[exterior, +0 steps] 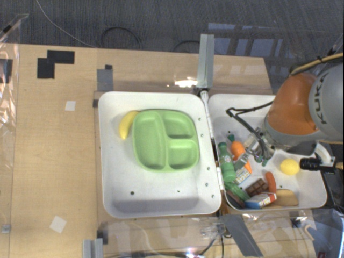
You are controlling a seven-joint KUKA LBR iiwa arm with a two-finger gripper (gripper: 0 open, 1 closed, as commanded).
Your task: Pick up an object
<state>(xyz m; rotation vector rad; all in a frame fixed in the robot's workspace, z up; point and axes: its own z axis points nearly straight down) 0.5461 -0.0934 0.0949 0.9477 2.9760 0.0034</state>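
Green divided plate (164,140) and a banana (127,124) lie in the left bin (115,192). The jaws (257,150) hang low in the right bin (317,195) above small toys: carrot (237,149), green bottle (228,169), lemon (289,167), chocolate (256,187). Whether they are apart I cannot tell.

You are looking through a single fixed camera mounted above the bench (48,160), tilted so it views the surface at a slant rather than straight down. It sits far enough back to take in both bins whole: the left bin (115,198) near the middle of your picture, the right bin (317,198) toward the right side. The arm (301,109) enters from your right, and dark floor runs along the top.
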